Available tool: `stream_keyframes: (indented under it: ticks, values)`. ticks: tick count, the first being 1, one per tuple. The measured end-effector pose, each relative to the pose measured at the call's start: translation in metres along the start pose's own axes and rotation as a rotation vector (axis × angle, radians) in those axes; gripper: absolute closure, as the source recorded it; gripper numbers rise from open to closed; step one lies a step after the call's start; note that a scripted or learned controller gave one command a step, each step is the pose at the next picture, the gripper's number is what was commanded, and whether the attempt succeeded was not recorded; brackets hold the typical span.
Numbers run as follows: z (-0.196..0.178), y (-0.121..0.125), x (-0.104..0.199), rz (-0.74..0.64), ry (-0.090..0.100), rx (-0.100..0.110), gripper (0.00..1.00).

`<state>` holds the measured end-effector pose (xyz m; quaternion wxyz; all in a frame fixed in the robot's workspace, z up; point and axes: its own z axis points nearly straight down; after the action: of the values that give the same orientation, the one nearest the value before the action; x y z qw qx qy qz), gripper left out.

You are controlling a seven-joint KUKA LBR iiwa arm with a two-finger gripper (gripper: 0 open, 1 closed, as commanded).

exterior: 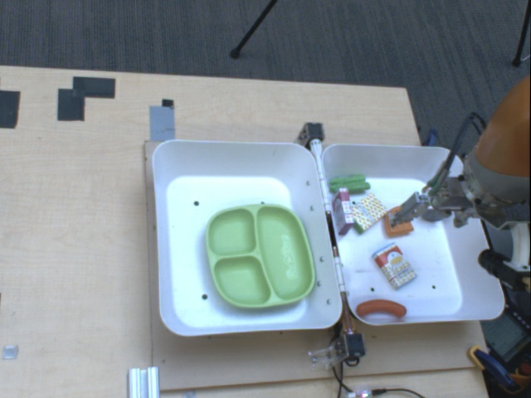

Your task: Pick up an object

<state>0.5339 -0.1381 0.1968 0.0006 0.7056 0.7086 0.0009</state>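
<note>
Jaws (404, 215) low over right shallow white plastic bin (477, 301), tips at small orange block (399, 226); apart, together or clamped: cannot tell. Left of jaws: patterned flat packet (365, 211), green stick pair (348, 183). Below jaws: small red-white carton (395, 265), red sausage-shaped piece (381, 308). Far left: green three-compartment plastic plate (260, 255) in left bin (178, 247).

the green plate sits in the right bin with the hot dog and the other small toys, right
Not quite. The camera view shows the green plate alone in the left bin; the hot dog and the other small toys lie in the right bin.
</note>
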Motion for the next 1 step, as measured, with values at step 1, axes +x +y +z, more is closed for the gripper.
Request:
stream_keyframes:
  ticks: [1]
  values:
    - [0.1103, -0.0451, -0.0008, 0.002, -0.001, -0.001, 0.0]
